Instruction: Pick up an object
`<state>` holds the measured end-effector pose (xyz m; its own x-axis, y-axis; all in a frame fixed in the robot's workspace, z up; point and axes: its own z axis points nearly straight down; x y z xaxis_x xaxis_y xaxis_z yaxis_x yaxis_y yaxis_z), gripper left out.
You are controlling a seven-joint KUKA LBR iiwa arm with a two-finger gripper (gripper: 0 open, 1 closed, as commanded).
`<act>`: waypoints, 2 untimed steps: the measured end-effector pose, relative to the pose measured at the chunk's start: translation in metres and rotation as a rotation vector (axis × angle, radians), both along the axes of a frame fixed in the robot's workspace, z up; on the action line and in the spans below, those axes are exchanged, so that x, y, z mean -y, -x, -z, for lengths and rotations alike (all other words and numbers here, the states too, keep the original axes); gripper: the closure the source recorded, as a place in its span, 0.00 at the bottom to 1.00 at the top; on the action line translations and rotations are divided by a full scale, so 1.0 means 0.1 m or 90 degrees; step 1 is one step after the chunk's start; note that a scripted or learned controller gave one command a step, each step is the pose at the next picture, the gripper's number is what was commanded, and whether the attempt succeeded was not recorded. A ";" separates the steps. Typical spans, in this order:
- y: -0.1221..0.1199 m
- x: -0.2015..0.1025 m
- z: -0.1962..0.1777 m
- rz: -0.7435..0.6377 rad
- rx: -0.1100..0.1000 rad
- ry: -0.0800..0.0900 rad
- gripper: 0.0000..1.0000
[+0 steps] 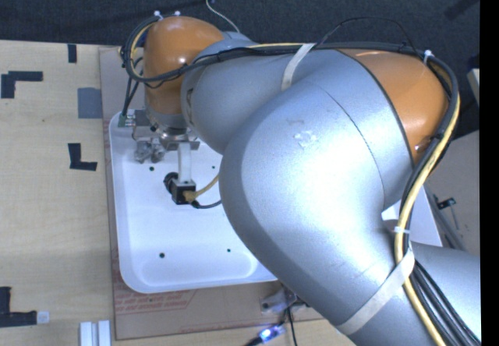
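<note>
In the camera view, the white bin [148, 259] is seen on the wooden bench [47, 204]. The big grey arm [327, 181] is stretched across from the right. Its orange band [175, 44] is seen above the gripper [168, 156], which is held low over the far part of the bin. It cannot be told if the gripper is open or closed. A small black piece [179, 190] with a yellow wire is seen just below the gripper. It cannot be told if this is a loose object or part of the gripper. Two small dark dots [161, 255] are seen on the bin floor, nearer the camera than the gripper.
</note>
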<state>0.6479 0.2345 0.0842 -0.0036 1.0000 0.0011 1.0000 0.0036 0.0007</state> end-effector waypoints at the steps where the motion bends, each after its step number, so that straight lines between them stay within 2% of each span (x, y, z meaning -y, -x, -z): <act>1: 0.01 0.02 -0.10 0.000 -0.002 0.003 1.00; 2: -0.03 0.01 0.01 0.001 -0.002 0.002 1.00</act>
